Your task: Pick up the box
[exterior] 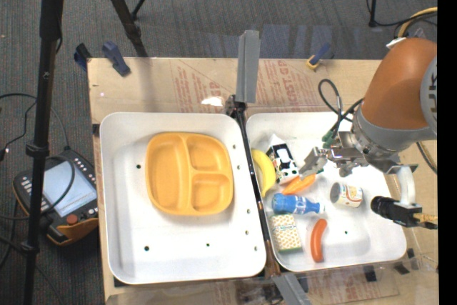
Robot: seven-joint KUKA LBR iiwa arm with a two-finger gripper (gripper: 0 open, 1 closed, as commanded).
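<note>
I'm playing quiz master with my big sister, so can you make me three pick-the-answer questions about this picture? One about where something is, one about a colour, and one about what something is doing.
1. Where is the yellow tray?
A. In the left bin
B. In the right bin
C. On the floor

2. What colour is the bottle in the right bin?
A. Green
B. Blue
C. Pink

3. How is the bottle placed?
A. Standing upright
B. Held up in the air
C. Lying on its side

Answers:
1. A, because the tray lies flat in the left bin, with no other thing in that bin.
2. B, because its body is blue with a white cap end.
3. C, because it lies flat on the bin floor below the gripper, just under the orange carrot and above the box.
</note>
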